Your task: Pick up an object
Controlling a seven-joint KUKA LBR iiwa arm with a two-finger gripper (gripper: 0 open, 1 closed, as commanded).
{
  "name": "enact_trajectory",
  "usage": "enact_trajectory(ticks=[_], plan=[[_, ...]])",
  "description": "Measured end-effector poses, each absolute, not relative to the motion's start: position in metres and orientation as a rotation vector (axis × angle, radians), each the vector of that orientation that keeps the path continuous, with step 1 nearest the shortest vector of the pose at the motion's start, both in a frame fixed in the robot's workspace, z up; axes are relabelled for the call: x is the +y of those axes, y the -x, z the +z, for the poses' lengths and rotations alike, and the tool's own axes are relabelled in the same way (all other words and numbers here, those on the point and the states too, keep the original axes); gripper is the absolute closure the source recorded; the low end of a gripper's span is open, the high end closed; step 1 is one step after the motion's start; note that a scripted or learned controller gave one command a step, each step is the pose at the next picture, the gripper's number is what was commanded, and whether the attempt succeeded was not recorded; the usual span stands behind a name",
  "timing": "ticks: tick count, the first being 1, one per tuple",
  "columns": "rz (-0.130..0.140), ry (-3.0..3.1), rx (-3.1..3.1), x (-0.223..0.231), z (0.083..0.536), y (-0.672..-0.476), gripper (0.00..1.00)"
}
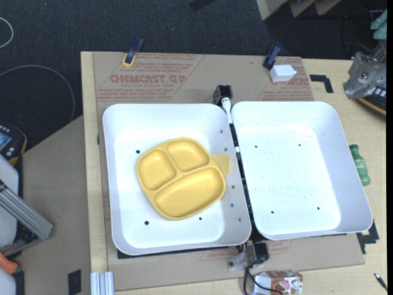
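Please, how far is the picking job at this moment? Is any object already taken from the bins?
Nothing looks done yet. The yellow divided plate lies flat in the left bin, untouched. The gripper sits at the far right edge, beyond the right bin, with nothing seen in it. Everything is left: approach, grasp, and lift.

Your gripper (366, 77): look at right edge of view, upper part. Bare silvery-grey metal, dull sheen, pale highlights on top faces. Angular, blocky outline; several flat facets meet at sharp edges, darker recesses between them. Below it, dark flat part (376, 101) with thin orange-brown line along its edge. Above it, pale teal-green patch (382, 22) at frame edge; you cannot tell whether it belongs to arm. Screws, markings, cables too small to make out.
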State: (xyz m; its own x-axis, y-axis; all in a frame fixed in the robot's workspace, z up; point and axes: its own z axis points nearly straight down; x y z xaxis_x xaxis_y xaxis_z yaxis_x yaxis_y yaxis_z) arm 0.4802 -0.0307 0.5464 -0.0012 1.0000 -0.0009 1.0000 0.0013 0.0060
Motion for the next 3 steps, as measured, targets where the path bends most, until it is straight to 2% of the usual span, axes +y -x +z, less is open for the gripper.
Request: enact_trajectory(ticks=[1,2,3], plan=[[-0.016,-2.23,2.227,-0.026,0.422,-0.478,1.0],[-0.009,-2.218,2.235,0.042,0.36,-0.479,1.0],[0.008,-2.213,2.228,0.102,0.399,-0.479,1.0]])
